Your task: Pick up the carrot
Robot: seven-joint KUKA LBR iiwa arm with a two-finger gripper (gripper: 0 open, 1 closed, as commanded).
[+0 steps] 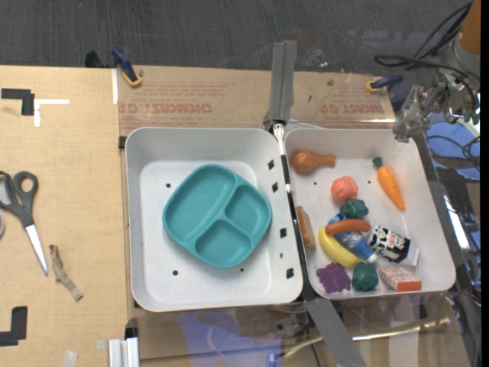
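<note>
- The carrot lies in the right bin, near its right wall, green top pointing away, clear of the toy pile.
- Gripper hovers over the bin's far right corner; open or closed, can't tell.
- Looks light, rigid, smooth plastic; grab across the thick upper half, since the tapered tip may slip.

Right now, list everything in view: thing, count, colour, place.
carrot: 1, orange, right bin, near right wall
drumstick: 1, brown, right bin, top left
banana: 1, yellow, right bin, lower middle
grapes: 1, purple, right bin, bottom
divided plate: 1, teal, left bin
bins: 2, white, side by side
scissors: 1, grey, bench, far left
pincer: 1, grey, above right bin's top right corner
</note>
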